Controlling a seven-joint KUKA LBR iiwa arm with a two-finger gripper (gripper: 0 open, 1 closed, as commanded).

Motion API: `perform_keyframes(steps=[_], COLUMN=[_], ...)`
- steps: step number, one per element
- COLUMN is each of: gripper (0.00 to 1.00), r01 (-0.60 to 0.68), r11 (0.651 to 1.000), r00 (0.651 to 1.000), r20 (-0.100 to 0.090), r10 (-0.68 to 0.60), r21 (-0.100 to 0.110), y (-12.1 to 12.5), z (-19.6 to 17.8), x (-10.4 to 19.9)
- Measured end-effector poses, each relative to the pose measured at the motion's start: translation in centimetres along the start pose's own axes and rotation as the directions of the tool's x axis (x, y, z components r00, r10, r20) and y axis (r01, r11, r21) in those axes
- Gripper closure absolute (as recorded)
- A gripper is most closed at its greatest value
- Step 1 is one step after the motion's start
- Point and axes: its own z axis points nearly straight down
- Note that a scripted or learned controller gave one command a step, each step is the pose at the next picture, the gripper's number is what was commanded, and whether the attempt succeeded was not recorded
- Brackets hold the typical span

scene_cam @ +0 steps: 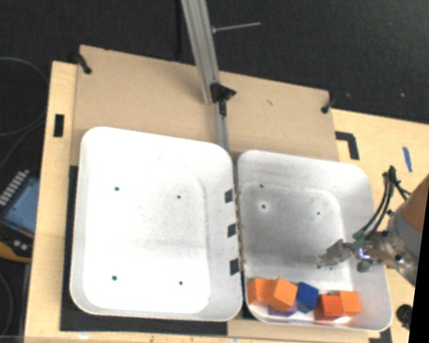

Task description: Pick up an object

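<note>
Several small blocks lie along the front wall of the right bin (300, 179): an orange block (273, 292) at the left, a blue block (307, 295) in the middle and an orange-red block (337, 304) at the right. My gripper (339, 254) reaches in from the right edge and hangs over the bin's right half, a little behind and above the orange-red block. It is apart from all the blocks, and nothing shows in it.
The left bin (152, 221) lies beside the right one, with black clips along the shared edge. A grey metal bar (205, 42) slants in from the back. Cables and a handheld device (10, 213) lie left of the bench.
</note>
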Motion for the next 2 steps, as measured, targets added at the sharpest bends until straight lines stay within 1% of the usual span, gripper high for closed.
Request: perform_keyframes(steps=[1, 2], gripper=[0.00, 0.00], r01=[0.003, 0.014], r11=[1.000, 1.000], r00=[1.000, 1.000], r20=[-0.003, -0.007], r10=[-0.003, -0.014], r21=[0.001, 0.000], y=[0.8, 0.2], z=[9.1, 8.8], x=[-1.0, 8.5])
